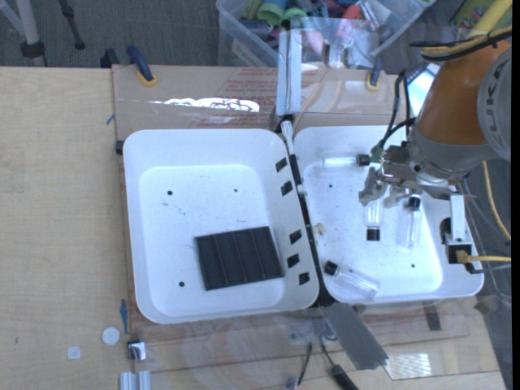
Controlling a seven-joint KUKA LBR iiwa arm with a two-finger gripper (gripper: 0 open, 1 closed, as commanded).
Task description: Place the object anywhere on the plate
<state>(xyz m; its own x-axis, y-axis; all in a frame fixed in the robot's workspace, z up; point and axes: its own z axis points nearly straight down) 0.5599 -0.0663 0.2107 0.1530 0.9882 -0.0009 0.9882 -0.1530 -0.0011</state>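
A black ribbed rectangular plate (239,257) lies flat in the left bin (154,177), toward its front. Several clear vials with black caps lie in the right bin (431,275): one (372,219) and another (409,221) near the middle, one (351,279) at the front left, and one (341,162) at the back. My gripper (387,195) hangs over the middle of the right bin, just behind the two middle vials. It is open, with nothing between its fingers.
A row of black clips (291,218) runs along the divider between the bins. A clear tub of colourful toys (325,10) stands behind the bench. Cables (496,218) trail along the right side. Small parts (122,348) lie on the wooden bench at the front left.
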